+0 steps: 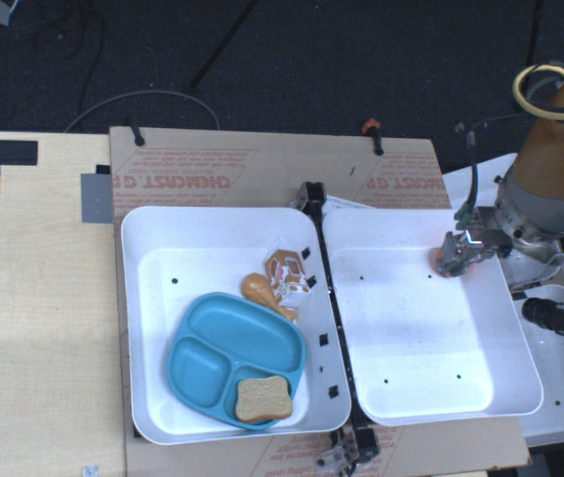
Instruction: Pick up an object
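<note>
In the left bin (153, 256) lies a blue divided plate (212, 351) with a slice of toast (263, 398) in its near compartment. Just beyond the plate sit a tan drumstick-shaped toy (260, 290) and a small brown-and-white wrapped piece (287, 271) near the bin's right wall. My gripper (450, 258) hangs over the far right part of the right bin (411, 366), well away from all these objects. Nothing shows under it.
A black divider with clips (327, 306) runs between the two bins. Both bins rest on a cardboard sheet (262, 172). The arm's body (545, 182) stands at the right edge, with cables beside it. A light wooden bench top (34, 306) stretches to the left.
</note>
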Available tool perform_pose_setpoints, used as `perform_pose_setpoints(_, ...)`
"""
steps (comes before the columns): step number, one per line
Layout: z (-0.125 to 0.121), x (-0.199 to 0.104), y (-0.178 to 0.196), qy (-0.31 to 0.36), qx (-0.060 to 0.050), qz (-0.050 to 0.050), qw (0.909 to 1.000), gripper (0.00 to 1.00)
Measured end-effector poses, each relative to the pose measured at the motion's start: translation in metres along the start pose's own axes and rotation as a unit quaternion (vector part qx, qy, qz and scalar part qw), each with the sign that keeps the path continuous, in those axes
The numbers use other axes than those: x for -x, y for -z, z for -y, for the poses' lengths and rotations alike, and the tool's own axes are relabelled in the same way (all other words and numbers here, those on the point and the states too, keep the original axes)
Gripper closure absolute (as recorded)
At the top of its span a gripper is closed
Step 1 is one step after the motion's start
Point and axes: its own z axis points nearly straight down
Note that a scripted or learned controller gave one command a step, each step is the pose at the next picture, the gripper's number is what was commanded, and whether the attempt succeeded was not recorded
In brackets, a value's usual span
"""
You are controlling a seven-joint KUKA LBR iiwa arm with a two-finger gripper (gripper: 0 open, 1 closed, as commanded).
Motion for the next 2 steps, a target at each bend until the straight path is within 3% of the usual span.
perform_pose_setpoints(2, 0.028, -0.113, -0.011, 0.001, -0.005, -0.002, 1.0, 1.0)
